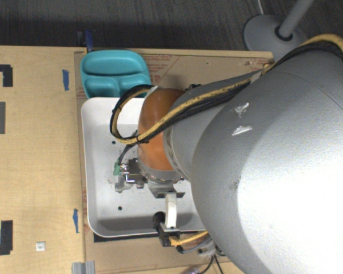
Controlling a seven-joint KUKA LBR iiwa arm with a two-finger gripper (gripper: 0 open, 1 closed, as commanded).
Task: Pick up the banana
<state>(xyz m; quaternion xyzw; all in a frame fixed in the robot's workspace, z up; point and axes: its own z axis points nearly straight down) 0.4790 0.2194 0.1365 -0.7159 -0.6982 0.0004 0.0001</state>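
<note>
- Your grey arm (274, 153) dominates the camera view, sweeping in from the right and covering most of the bench (34, 170) on that side.
- Below it lies a white bin (97, 170), its left wall and rounded near corner exposed, its right part hidden under the arm.
- The arm's orange band (157, 130) sits over the bin's upper middle, with a black and yellow cable (123, 116) looping out to its left.
- A teal tray (114, 73) rests just beyond the bin's far edge, touching its rim.
- The gripper (128, 176) hangs over the bin's middle; you cannot tell whether its jaws are released or clenched.
- The banana: you cannot tell where it lies; no yellow fruit is visible on the bare bin floor.
</note>
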